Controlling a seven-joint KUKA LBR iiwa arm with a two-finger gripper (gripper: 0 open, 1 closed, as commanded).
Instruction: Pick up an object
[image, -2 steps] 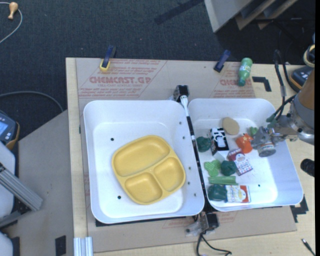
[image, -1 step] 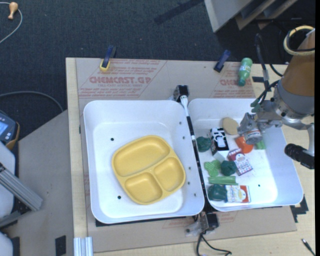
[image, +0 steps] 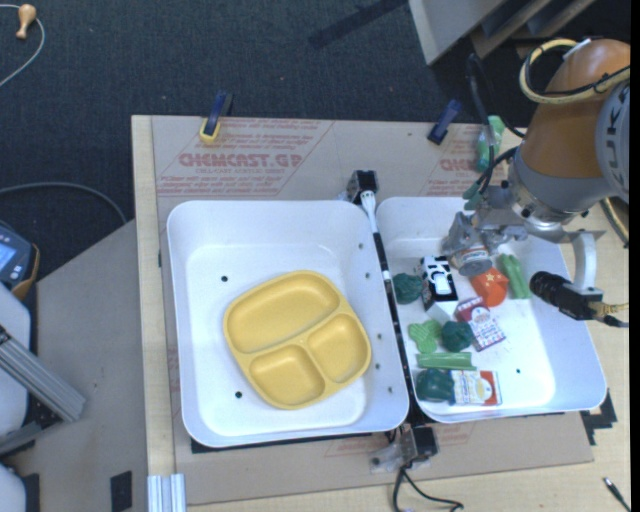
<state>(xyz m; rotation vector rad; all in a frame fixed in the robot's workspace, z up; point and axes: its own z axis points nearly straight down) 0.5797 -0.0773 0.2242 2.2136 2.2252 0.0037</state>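
Gripper (image: 478, 262) is lowered into the right bin (image: 560, 385) over the toy clutter, an orange-red toy (image: 490, 288) just below the fingers, whose spread cannot be told.

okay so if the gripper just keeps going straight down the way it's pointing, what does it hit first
Most likely the orange-red object in the right bin. The gripper hangs just above it, pointing down. A green piece lies close beside it, and depth is hard to judge from this slanted view.
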